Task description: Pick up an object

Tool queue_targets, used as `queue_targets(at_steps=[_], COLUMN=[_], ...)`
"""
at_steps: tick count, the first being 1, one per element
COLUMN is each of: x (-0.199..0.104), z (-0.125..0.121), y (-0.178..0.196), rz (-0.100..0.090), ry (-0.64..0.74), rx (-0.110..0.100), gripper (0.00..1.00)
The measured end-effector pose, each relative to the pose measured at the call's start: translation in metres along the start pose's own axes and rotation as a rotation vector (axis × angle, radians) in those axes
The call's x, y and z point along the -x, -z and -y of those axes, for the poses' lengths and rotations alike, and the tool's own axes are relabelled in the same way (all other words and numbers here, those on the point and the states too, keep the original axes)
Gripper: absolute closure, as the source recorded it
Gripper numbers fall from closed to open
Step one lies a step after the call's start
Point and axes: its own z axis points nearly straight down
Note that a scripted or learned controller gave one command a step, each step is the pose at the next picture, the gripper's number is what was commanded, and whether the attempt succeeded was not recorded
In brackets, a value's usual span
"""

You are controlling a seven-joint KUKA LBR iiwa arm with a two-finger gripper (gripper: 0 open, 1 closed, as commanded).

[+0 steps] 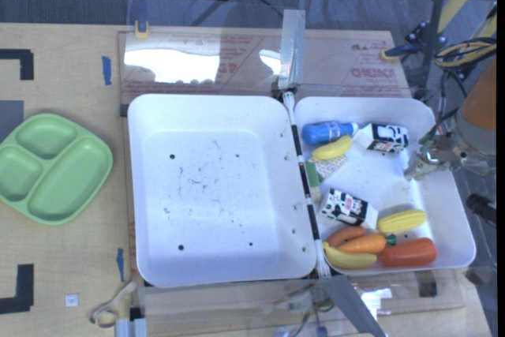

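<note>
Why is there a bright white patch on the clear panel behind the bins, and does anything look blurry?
In the camera view, the patch is glare: overhead light reflecting off the clear panel behind the left bin. In the same view, the gripper at the right bin's edge looks soft and smeared, while the blue bottle and the carrot stay reasonably sharp.

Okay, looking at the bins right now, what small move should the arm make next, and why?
Probably move the gripper left and down over the yellow corn cob. It sits at the right bin's right edge holding nothing, and the corn cob is the nearest item.
</note>
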Motion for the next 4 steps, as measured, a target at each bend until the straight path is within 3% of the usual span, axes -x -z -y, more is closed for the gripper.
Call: queue_targets(at_steps=[1,2,3,4], x=[-0.019,-0.041,-0.109,-0.09], z=[-0.027,-0.076,-0.104,-0.109], y=[0.049,0.058,0.018,0.004], rz=[0.0,0.0,-0.001,-0.007], ry=[-0.257,-0.583,-0.302,-0.532], rx=[-0.002,-0.003,0.003,0.015], gripper=[1.0,1.0,1.0,1.0])
